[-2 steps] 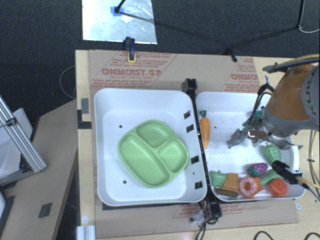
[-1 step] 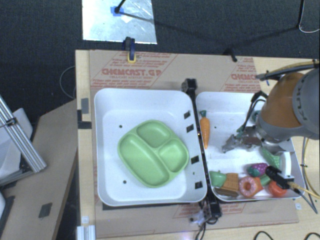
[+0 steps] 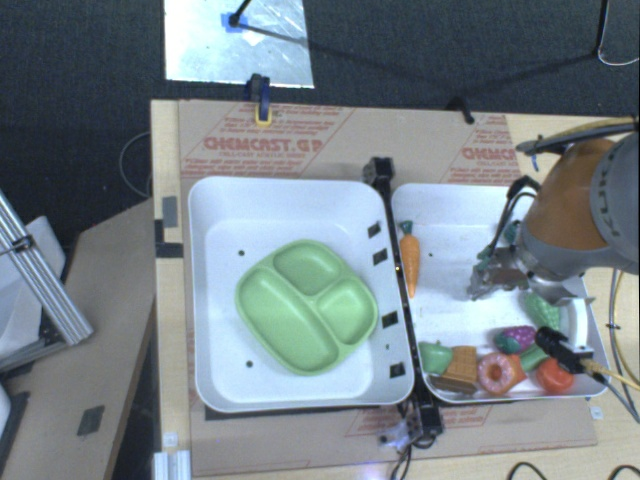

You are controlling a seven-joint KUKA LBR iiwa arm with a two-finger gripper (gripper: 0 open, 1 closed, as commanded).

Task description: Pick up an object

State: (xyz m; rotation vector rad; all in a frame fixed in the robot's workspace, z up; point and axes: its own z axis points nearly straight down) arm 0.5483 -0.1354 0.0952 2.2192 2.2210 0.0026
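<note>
One fixed camera looks down at a slant on the bench [image 3: 300, 133], far enough to take in both bins [image 3: 225, 208].

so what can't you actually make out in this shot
- Gripper, camera view: small, dark and blurred over the right bin; open or shut is unclear, as is anything held.
- Arm: cut off by the right edge.
- Toy pile at the bin's near edge: pieces overlap, several too small to name.
- Green item: partly hidden under the wrist.
</note>
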